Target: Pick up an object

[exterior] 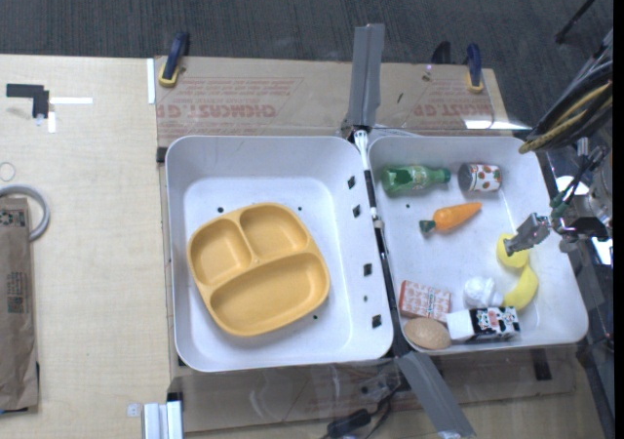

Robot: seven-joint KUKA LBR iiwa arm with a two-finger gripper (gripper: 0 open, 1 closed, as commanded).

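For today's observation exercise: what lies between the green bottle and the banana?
In the camera view, the carrot lies between the green bottle and the banana.

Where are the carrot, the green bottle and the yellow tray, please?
carrot (456, 217): camera view, middle of its orange body.
green bottle (413, 179): camera view, middle of its body.
yellow tray (317, 266): camera view, rim at its right edge.

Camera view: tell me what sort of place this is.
Probably a robot lab's pick-and-place test bench, not a kitchen. Two white bins sit side by side over clamped cardboard; the right one holds toy food such as a carrot and banana; the left one holds a yellow divided plate.
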